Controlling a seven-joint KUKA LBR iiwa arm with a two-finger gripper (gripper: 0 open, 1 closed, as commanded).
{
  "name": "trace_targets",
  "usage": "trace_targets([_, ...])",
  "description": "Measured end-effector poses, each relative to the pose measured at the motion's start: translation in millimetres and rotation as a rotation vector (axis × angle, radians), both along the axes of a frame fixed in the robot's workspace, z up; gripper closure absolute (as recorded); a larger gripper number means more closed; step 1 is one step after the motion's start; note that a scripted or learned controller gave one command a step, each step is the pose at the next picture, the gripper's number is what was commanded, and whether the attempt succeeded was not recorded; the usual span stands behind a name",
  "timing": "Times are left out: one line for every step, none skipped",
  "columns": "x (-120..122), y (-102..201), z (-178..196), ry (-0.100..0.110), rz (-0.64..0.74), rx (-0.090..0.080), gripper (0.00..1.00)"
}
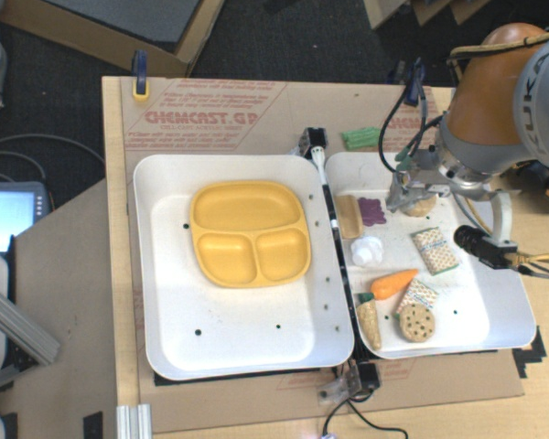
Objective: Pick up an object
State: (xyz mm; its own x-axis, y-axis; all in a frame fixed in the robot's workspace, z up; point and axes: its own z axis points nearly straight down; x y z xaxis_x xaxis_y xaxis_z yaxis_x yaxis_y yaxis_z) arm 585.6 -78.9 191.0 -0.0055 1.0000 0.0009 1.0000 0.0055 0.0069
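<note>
The tool [408,197] hangs low over a tan round thing [422,206] at 12 o'clock in the right bin [503,329]; I cannot tell its grip. Go straight down, squeeze gently

Both bins are white: the left bin [165,273] carries a mustard-yellow divided tray [251,231], the right bin [494,318] a mix of small items. Among them lie a purple piece [372,211], an orange carrot [395,283] with a green tip, a tan cookie [416,322] dotted with dark chips, a cracker packet [435,250] in a white-and-green speckled pattern, and a white blob [366,251]. The desk [201,108] is light brown with red lettering. The arm [494,90] is grey with an orange band.
</note>
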Motion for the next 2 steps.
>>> trace_targets([-0.2,-3.7,-6.3,0.006,-0.005,-0.001,0.00])
trace_targets([-4.2,-85.4,-108.1,0.002,-0.010,-0.004,0.00])
